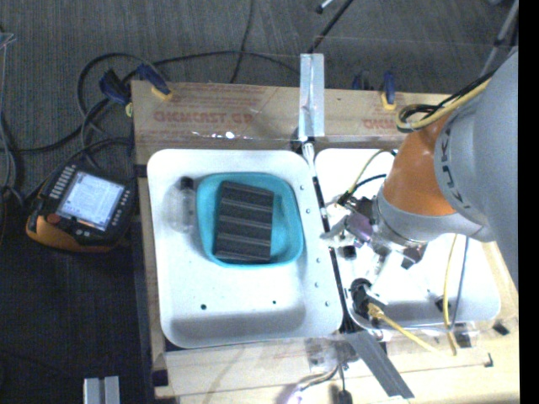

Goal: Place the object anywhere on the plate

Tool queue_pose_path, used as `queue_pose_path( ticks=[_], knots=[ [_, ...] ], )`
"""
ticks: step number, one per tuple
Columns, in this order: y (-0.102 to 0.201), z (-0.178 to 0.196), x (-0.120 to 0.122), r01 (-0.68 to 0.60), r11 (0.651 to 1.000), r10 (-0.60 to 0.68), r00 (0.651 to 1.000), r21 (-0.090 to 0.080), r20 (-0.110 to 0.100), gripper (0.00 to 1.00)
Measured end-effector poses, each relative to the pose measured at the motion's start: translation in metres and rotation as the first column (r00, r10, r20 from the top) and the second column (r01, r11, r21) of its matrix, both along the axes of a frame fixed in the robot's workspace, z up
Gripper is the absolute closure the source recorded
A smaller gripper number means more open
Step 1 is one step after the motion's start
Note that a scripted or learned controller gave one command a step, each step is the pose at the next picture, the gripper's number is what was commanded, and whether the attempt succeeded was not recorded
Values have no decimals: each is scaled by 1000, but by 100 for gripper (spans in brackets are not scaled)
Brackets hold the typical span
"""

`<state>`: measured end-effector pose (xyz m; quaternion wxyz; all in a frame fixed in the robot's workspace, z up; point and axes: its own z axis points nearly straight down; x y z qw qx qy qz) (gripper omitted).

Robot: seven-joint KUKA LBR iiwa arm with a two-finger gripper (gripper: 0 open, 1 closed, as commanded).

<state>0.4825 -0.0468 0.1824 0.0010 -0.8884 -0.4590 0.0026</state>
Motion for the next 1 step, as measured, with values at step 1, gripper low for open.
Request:
queue_pose_path(
  ticks=[1],
  knots=[
    [-30, 106, 1, -320, 947, 320, 947, -1, 3, 0]
  ],
)
